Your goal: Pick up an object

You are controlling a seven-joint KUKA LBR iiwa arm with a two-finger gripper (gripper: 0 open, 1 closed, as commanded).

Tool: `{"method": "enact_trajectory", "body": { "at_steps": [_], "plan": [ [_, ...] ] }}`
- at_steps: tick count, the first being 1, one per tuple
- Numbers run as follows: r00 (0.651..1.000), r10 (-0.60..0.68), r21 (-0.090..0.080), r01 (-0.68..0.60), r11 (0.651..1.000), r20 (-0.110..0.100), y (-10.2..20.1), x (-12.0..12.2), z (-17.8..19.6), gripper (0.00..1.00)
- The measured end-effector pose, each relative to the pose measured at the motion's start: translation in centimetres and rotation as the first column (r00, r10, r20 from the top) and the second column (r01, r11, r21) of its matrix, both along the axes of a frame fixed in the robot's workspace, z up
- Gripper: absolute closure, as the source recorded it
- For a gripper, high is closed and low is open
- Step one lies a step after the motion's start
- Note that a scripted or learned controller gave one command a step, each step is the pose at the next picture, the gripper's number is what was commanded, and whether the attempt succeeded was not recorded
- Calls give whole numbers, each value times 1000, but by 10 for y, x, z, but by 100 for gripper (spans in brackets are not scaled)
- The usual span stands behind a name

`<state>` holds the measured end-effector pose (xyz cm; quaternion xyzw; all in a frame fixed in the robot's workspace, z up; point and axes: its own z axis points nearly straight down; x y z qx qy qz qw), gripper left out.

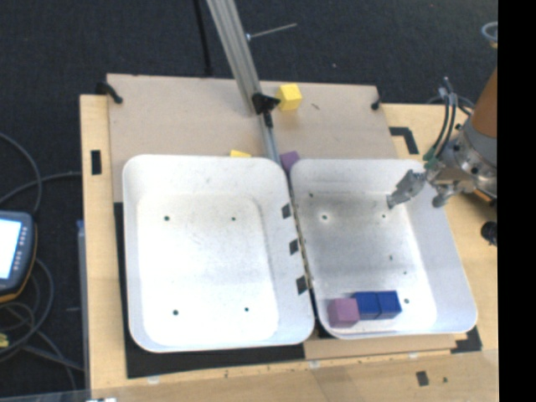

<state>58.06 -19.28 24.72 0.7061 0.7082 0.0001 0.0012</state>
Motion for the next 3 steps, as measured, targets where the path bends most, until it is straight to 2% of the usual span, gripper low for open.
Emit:
{"method": "enact_trajectory", "body": {
  "at_steps": [1, 2, 3],
  "plan": [
    [1000, -4, 4, 4, 1000, -11, 28, -77, -111, 0],
    [1000, 3, 0, -3, 1000, 4, 40, -3, -112, 0],
    [1000, -5, -1, 5, 1000, 4, 36, -18, -63, 0]
  ]
}}
